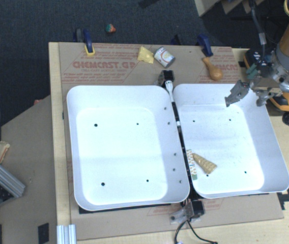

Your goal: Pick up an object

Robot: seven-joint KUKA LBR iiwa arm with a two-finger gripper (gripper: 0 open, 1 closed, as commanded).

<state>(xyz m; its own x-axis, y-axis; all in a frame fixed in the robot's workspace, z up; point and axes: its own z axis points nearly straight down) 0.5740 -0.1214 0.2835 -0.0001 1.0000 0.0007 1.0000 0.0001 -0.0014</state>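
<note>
A tan, cone-shaped object [204, 163] lies in the right bin [236, 136], near its front left corner beside the divider. My gripper [247, 97] hangs over the far right part of that bin, well behind the cone and to its right. Its two fingers [234, 94] are spread apart and open, with nothing between them. The left bin [119, 146] is to the left of it.
Behind the bins, a yellow wedge [145, 55], a small can [164, 57], a wooden pear-shaped piece [213, 69] and a black-and-white brush [168, 80] lie on the board. Blue clamps [88, 43] hold the board's far edge.
</note>
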